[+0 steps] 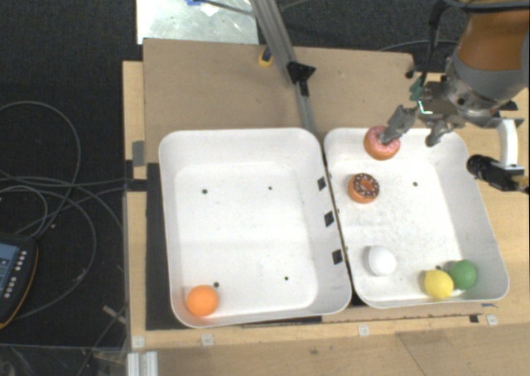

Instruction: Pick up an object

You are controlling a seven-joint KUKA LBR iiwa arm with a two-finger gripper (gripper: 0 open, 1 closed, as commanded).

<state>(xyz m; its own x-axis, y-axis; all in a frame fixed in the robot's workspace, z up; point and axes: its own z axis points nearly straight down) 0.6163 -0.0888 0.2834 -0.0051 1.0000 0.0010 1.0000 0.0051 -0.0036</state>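
We found a pink frosted doughnut (381,143) at the far rim of the right bin (480,225), and one gripper finger (401,122) lay against its upper right edge, covering a sliver of it. The gripper (419,127) hung over that far edge with its two fingers spread apart, the second one clear of the doughnut out to the right, so nothing sat between them. We could not tell whether the near finger pressed on the doughnut or merely passed in front of it. Just in front of the pink one lay a brown doughnut with speckled icing (363,188), apart from it. Toward the near wall of the same bin we saw a white ball (382,261), and in the near right corner a yellow ball (438,283) touching a green ball (463,274) that it partly hid. The left bin (178,200) held an orange ball (202,301) in its near left corner. The arm (497,26) was cut off by the top and right of the view, so only its orange band and grey wrist showed. A grey pole (273,22) crossed the bench (207,84) at a slant, its top cut off by the frame.
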